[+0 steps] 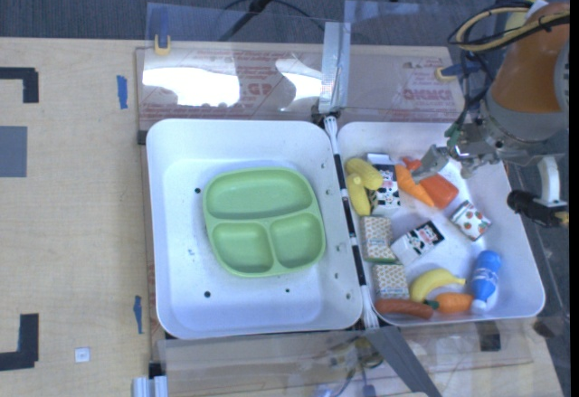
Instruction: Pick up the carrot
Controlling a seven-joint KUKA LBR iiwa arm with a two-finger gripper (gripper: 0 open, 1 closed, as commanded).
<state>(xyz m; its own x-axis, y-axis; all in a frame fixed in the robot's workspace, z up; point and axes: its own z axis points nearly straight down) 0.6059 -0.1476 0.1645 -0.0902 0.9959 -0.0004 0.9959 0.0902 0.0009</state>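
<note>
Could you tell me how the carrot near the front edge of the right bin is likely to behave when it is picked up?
The carrot looks like a moulded toy, so probably stiff and light. Its tapered, rounded shape may let it roll or slip out sideways. It lies close against a banana and a blue bottle, which may get nudged.

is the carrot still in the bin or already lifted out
In the bin. The carrot lies flat among the other toys in the right bin, beside the pincer, not visibly held by it.
</note>
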